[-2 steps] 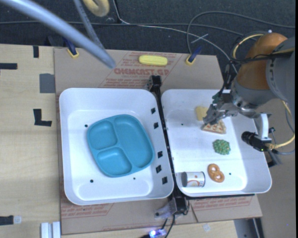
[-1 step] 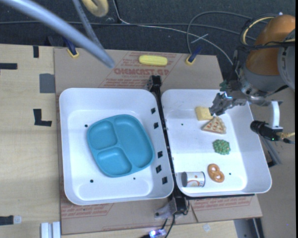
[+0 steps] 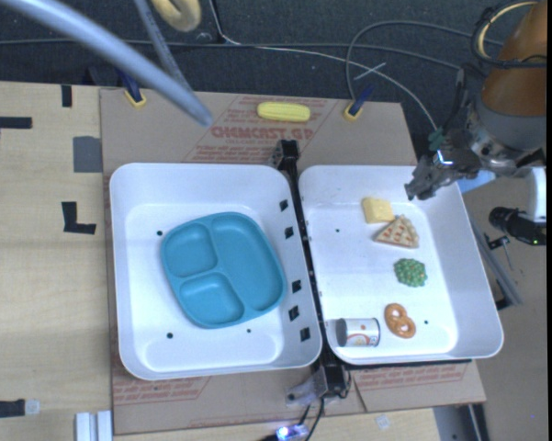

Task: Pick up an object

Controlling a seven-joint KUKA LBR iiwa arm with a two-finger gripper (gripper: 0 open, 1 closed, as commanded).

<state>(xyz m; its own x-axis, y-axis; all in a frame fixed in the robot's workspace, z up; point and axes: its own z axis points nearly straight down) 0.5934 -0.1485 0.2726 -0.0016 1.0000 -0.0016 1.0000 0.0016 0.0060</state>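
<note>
Five small objects in right bin (image 3: 468, 274): cheese block (image 3: 377, 209), waffle wedge (image 3: 398, 233), broccoli (image 3: 410, 271), pretzel (image 3: 399, 321), can (image 3: 356, 332). Gripper (image 3: 421, 184) at bin's upper right rim, holding nothing; opening: cannot tell. Nearest target cheese block: centre over it, descend straight, avoid wedge just beside.

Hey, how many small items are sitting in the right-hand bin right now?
5: a yellow block at the top, a waffle wedge below it, a green broccoli piece mid-bin, a pretzel lower, and a can lying bottom left.
</note>
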